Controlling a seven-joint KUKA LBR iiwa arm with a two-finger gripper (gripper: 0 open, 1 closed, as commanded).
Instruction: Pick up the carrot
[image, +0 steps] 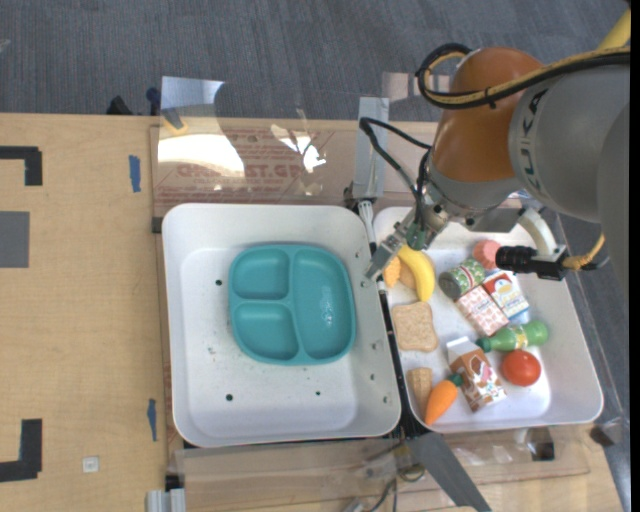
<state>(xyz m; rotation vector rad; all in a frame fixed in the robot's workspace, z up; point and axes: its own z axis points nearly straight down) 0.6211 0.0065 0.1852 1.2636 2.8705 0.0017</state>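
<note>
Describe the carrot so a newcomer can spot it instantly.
Look in the right-hand white bin, the one crowded with toy food, and go to its near-left corner. The carrot lies there below a slice of bread, beside a small carton. It is the only orange, tapered piece.
</note>
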